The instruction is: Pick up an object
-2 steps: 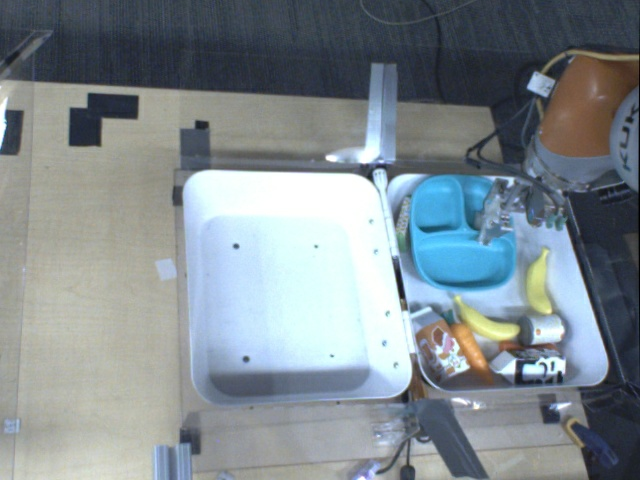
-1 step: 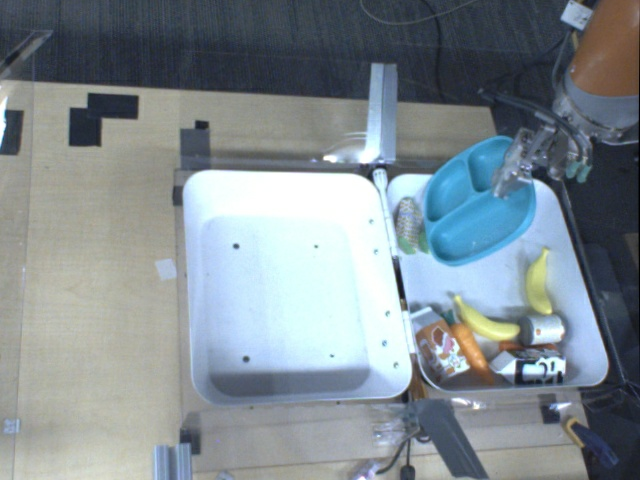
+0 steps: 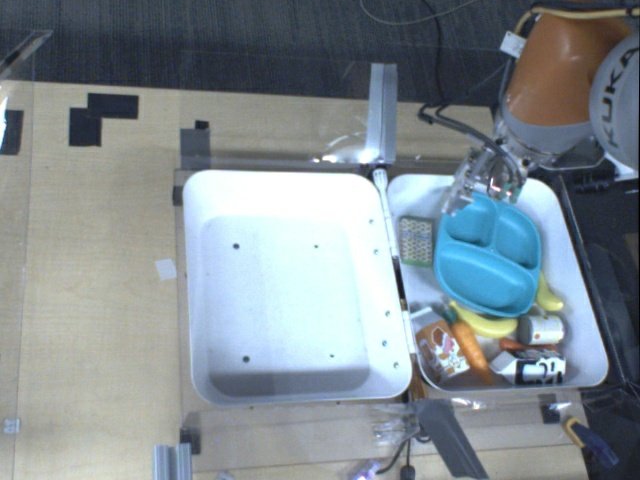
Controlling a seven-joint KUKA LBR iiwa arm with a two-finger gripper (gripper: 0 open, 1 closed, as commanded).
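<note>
Look to the upper right of the frame: the arm (image 3: pixel 570 68) comes in there, orange band and grey housing over the far edge of the right bin (image 3: pixel 585 353). Its gripper (image 3: pixel 487 180) hangs at the upper end of that bin, right at the top rim of a blue divided plate (image 3: pixel 490 258). You cannot tell from this angle whether the pincer is open or closed, or whether it touches the plate; the metal parts blur together against the white wall. The blue plate sits tilted across the middle of the right bin and rests on top of other items. Below it, toward the lower right of the frame, a yellow banana (image 3: pixel 490 321) curves out from under the plate's lower edge. An orange carrot (image 3: pixel 472 350) lies slantwise just beneath the banana, beside a brown packet (image 3: pixel 438 348) at the bin's lower left corner. A black and white can (image 3: pixel 538 370) lies on its side along the bottom wall, with a small white cup (image 3: pixel 545 330) just above it. Left of the plate, against the divider, a small green meshed piece (image 3: pixel 415 240) lies flat. The left bin (image 3: pixel 200 268) takes up the centre of the frame, on the pale wooden bench (image 3: pixel 90 298).
</note>
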